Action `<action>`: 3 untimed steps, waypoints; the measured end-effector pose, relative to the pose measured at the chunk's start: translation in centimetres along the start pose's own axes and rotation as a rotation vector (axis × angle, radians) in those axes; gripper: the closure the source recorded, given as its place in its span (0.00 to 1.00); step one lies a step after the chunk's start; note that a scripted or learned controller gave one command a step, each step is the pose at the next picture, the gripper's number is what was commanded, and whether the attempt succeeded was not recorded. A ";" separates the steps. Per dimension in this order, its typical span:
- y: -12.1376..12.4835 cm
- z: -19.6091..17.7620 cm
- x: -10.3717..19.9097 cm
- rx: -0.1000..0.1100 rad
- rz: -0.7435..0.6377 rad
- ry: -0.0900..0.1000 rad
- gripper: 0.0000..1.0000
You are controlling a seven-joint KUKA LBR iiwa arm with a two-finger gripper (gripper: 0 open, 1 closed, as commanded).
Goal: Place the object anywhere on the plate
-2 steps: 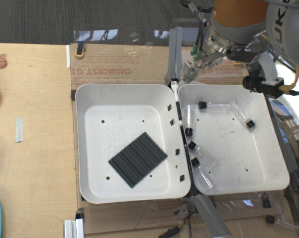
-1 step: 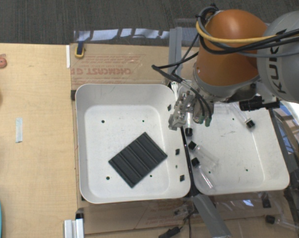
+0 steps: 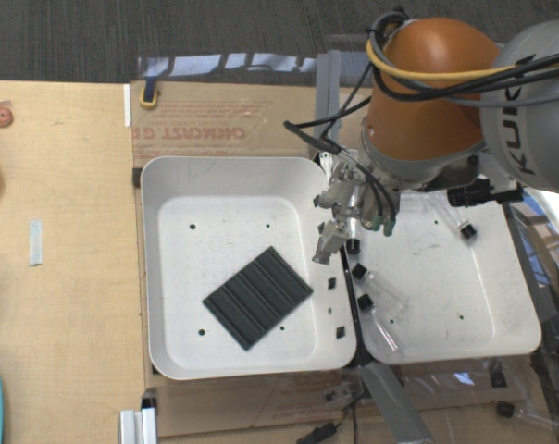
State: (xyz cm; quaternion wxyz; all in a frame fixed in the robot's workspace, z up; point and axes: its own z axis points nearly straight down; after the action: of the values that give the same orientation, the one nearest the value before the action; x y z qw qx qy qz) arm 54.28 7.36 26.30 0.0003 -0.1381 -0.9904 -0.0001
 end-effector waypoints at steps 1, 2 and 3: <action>5.1 -8.4 -4.8 -0.001 0.240 -0.003 0.00; 5.1 -9.2 -4.9 -0.001 0.241 -0.005 1.00; 9.8 -3.9 -5.4 0.000 -0.178 -0.002 1.00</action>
State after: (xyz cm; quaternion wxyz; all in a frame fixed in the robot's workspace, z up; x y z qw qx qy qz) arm 62.17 15.36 30.15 -0.0006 -0.0497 -0.9988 -0.0002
